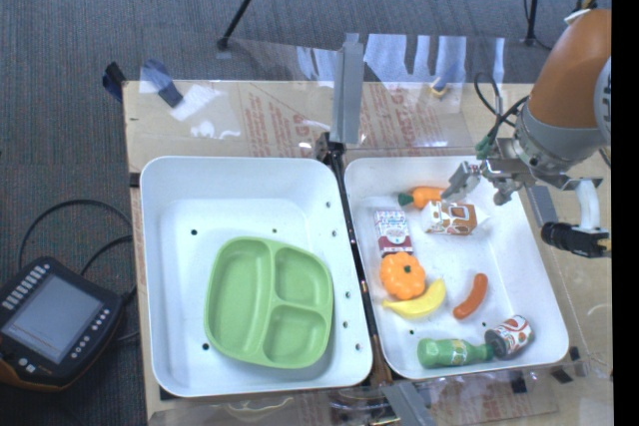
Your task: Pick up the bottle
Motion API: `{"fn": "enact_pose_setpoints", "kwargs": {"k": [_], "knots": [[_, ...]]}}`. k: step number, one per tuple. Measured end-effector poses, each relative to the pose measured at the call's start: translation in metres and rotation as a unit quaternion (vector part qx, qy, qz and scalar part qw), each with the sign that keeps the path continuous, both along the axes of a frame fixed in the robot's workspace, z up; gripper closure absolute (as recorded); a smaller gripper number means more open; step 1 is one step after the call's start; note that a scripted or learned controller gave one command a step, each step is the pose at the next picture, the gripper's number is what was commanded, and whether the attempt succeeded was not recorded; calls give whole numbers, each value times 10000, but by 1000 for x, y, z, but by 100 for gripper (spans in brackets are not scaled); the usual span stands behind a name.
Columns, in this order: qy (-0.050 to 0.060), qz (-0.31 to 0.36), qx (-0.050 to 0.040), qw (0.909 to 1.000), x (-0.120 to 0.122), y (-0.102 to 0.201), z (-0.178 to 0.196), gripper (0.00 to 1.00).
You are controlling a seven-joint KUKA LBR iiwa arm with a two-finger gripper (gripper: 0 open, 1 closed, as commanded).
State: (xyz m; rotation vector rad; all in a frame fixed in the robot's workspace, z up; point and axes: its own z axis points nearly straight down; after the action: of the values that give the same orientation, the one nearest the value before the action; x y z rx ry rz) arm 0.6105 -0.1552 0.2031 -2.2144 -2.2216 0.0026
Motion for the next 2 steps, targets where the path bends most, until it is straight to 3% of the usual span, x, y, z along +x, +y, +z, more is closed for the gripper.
{"fn": "enact_pose_setpoints", "kwargs": {"k": [1,2], "knots": [[13,13,11,10000,1,1,8,100],[-12,481,-14,9988,-29,58,216,100]]}}
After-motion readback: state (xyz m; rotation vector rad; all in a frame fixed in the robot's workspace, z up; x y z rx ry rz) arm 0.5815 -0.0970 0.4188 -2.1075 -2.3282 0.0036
